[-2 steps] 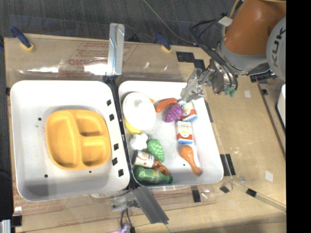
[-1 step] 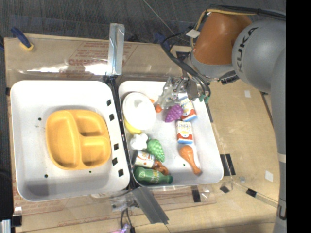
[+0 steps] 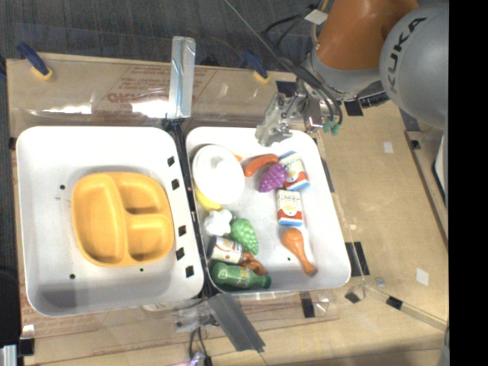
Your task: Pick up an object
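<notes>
Objects for picking lie crowded in the right shallow white plastic bin (image 3: 329, 204): a round white lidded cup (image 3: 217, 172), a small orange sausage-shaped toy (image 3: 259, 163), a purple bunch of toy grapes (image 3: 273, 177), two little white cartons with red and blue print (image 3: 290, 191), an orange toy drumstick (image 3: 298, 248), a green toy vegetable (image 3: 245, 235), a dark green bottle (image 3: 240, 276) lying on its side along the near wall, and a few smaller bits I cannot make out.

In the camera view the metal two-finger gripper (image 3: 273, 130) hangs over the far rim of this bin, at its back edge, with the grey and orange arm (image 3: 366, 25) reaching in from the right. Whether the fingers are spread or pressed together cannot be told; nothing is visibly between them.

The sausage toy and grapes lie nearest, just toward the near side of the gripper; the sausage's long axis runs roughly left to right, slightly tilted. Room is probably tight there, with the cup and cartons flanking. The drumstick has more bare floor around it.

The left white bin (image 3: 38, 204) holds a yellow divided plastic tray (image 3: 122, 218).
</notes>
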Controlling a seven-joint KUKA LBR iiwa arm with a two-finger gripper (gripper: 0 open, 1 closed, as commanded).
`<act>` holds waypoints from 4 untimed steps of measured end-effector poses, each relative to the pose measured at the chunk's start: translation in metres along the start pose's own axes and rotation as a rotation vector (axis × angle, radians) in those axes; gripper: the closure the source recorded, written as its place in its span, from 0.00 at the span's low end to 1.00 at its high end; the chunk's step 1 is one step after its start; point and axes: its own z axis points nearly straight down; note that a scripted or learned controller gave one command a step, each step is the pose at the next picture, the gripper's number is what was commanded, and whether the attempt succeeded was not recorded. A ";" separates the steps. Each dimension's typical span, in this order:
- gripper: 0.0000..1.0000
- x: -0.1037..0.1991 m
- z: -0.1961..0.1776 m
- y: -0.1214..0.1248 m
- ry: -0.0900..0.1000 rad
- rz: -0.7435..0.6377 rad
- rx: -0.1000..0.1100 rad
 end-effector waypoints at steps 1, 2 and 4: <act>1.00 0.005 -0.044 -0.034 0.003 0.202 0.001; 1.00 0.004 -0.029 -0.037 0.008 0.099 0.000; 1.00 0.000 0.008 -0.012 0.003 0.332 0.001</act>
